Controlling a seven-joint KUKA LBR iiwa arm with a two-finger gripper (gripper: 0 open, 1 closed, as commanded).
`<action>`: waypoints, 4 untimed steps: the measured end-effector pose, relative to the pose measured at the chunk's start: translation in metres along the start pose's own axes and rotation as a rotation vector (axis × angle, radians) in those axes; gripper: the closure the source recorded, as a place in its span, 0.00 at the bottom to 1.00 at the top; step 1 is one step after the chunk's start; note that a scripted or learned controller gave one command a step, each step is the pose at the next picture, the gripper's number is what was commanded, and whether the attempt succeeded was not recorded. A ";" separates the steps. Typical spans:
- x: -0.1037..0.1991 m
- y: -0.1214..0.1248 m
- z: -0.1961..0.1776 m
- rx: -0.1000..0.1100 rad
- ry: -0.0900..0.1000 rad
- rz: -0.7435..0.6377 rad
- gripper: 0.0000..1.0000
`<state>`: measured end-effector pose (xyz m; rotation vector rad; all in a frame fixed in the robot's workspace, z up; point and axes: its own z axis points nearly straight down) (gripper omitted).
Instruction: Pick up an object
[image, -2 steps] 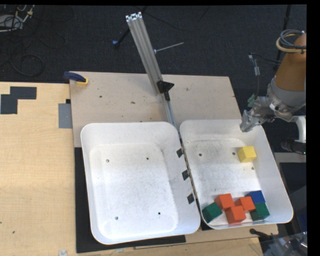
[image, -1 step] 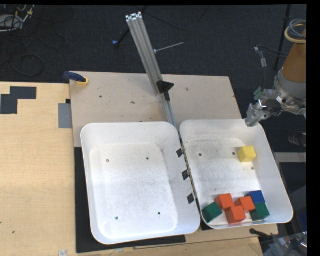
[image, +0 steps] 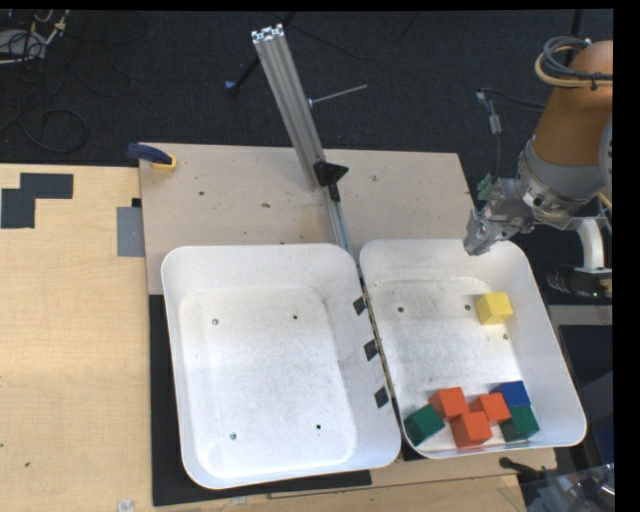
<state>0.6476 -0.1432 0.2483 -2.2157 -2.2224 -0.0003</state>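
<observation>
Where legible, seemingly unlabelled blocks (image: 475, 413)

Arm (image: 570, 120) comes in from the right, orange band up top, grey wrist angled down-left. Gripper (image: 483, 238) hangs over the back right corner of the right bin (image: 560, 350), just at its rim, nothing seen btwn its tips.

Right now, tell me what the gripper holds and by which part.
Nothing is held: the gripper hangs over the right bin's far rim, apart from the yellow block.
</observation>
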 end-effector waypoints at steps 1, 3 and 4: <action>0.054 -0.003 0.000 0.002 0.000 -0.001 1.00; 0.151 -0.035 0.010 0.003 -0.001 0.000 1.00; 0.207 -0.049 0.022 0.004 -0.001 -0.001 1.00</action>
